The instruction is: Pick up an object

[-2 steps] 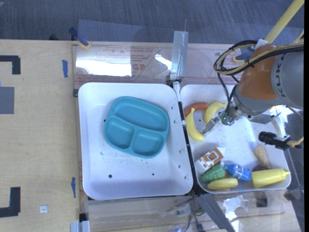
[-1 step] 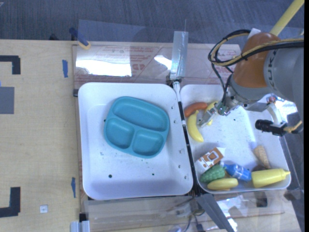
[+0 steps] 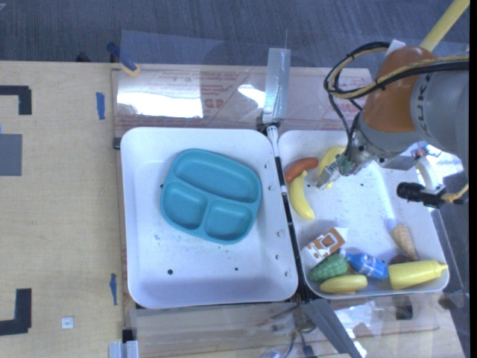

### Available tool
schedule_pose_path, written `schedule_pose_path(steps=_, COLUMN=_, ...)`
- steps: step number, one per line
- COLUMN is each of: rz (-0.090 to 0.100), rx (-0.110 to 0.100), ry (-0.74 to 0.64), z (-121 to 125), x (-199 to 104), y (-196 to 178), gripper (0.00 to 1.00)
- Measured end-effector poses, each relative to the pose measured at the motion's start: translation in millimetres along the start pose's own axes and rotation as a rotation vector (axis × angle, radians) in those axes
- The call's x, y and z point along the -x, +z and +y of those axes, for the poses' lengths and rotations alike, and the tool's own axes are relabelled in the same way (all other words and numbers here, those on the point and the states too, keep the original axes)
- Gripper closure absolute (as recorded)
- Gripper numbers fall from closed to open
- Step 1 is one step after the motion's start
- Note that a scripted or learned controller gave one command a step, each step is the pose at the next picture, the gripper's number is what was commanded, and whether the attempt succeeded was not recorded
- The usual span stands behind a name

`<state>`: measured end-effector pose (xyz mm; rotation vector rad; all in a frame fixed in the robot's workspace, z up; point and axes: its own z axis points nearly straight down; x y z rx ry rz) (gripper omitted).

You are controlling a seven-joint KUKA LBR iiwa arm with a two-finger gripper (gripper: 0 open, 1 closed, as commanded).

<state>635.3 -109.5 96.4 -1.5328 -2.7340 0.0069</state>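
hovering low in the right bin (image 3: 417, 200), the tool (image 3: 332, 176) sits just right of a banana (image 3: 300, 198) whose long axis runs near to far. whether it is open i cannot tell. the arm (image 3: 406, 103) reaches in from the far right, wrist bent down.

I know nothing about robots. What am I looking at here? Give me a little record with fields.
left bin: holds a blue divided plate
right bin: holds toy food, including a banana, a carrot, a green pickle and a yellow bottle
arm: reaches in from the right
hand: low over the right bin's far left part, beside the banana
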Motion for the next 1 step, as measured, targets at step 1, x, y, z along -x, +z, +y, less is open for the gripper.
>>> schedule_pose_path(steps=1, rz=-0.004, rx=0.016, ry=0.228, z=89.8, x=-84.7, y=-92.6, gripper=1.0)
